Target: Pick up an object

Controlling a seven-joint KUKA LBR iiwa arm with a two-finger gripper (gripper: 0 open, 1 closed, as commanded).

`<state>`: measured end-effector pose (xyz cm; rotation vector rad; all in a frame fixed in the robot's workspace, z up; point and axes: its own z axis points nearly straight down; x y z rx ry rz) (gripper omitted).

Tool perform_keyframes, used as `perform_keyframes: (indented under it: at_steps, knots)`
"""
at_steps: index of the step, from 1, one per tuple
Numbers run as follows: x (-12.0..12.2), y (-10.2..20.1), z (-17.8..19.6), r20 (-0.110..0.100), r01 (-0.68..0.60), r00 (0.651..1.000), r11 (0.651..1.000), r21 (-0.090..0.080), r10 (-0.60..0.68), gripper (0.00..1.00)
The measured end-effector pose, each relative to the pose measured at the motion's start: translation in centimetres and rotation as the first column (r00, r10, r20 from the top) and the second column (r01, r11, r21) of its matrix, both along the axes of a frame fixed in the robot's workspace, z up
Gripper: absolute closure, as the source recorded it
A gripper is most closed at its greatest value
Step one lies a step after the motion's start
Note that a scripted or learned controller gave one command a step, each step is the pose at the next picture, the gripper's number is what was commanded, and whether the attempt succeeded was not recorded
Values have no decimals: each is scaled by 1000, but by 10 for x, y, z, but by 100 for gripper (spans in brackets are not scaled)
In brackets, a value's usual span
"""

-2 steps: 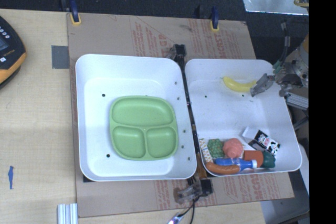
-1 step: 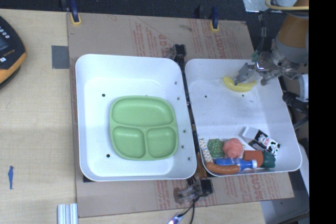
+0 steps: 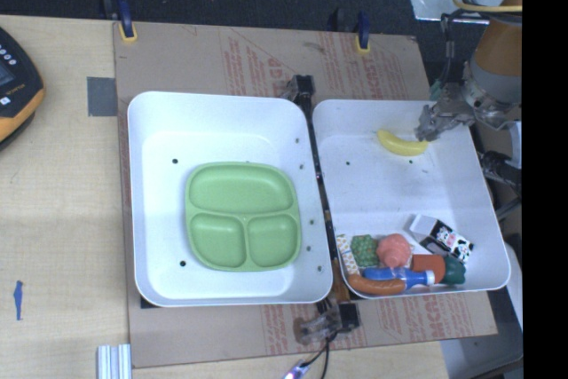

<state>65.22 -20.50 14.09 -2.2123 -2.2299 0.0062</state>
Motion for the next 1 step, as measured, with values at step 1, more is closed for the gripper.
perform_keyframes:
  at_steps: [1]
  knots:
    - [0, 0, 0, 0, 0, 1000, 1000, 0, 0, 0]
